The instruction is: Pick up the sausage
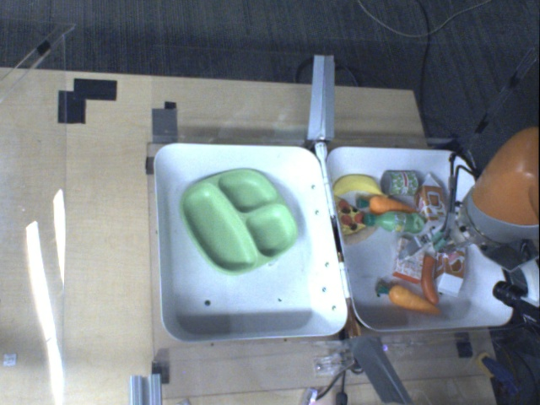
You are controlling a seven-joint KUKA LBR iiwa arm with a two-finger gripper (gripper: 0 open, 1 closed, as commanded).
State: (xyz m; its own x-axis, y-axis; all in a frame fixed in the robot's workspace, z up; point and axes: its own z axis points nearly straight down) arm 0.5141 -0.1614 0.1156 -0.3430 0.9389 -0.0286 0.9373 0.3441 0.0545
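The sausage (pixel 430 279) is a short reddish-brown stick lying near the front of the right bin (pixel 481 310), between two small white-and-red packets. My gripper (pixel 438 240) reaches in from the right below the orange-banded wrist (pixel 510 184) and sits low over the clutter just behind the sausage. Its tip is lost among the packets there.
The right bin also holds a banana (pixel 354 185), a green can (pixel 400 181), a pizza slice (pixel 351 218), a carrot (pixel 390 204) at the back and another carrot (pixel 412 299) at the front. The left bin (pixel 177 310) contains a green divided plate (pixel 240 218).
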